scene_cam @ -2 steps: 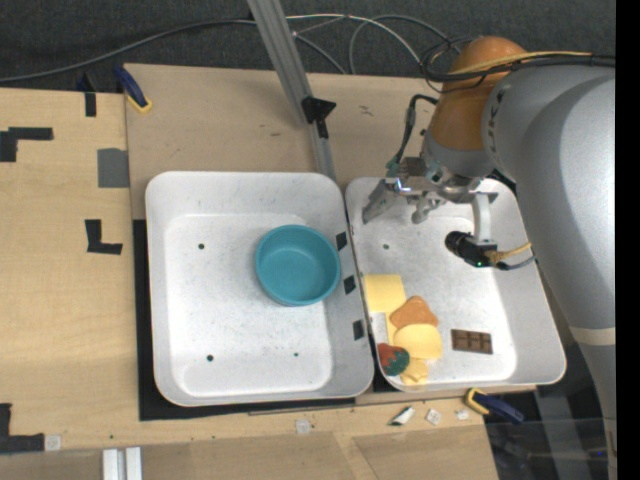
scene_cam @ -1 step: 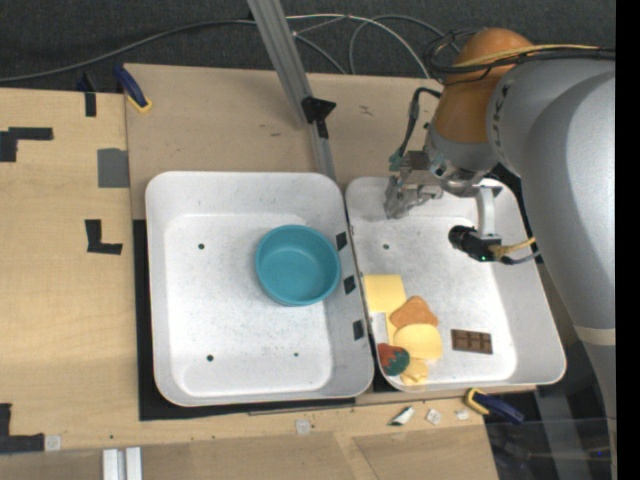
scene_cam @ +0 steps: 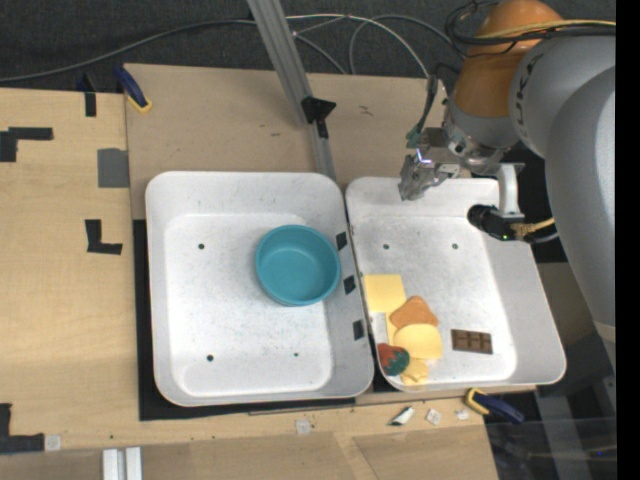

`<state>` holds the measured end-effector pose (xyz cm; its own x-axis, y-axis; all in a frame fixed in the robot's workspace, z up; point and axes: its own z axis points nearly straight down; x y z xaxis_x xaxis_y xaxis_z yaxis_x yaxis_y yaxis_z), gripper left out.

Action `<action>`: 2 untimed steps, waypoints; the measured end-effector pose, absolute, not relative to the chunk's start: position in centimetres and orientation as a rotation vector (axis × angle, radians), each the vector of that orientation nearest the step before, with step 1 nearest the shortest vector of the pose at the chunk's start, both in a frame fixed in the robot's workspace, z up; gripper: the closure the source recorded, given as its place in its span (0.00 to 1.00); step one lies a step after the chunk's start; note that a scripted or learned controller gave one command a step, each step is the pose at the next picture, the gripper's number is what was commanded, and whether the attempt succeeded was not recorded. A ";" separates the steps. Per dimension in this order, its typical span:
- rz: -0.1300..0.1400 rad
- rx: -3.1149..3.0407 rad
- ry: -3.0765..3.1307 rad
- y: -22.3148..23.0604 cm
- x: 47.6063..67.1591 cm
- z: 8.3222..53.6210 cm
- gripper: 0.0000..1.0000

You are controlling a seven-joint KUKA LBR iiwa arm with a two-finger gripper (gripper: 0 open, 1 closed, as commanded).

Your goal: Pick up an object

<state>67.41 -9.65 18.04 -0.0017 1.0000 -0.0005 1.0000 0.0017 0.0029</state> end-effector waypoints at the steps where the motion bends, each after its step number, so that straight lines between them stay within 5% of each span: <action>1: 0.004 2.217 2.221 -9.8 67.5 22.3 1.00; 2: 0.007 2.215 2.222 -9.0 67.6 28.5 1.00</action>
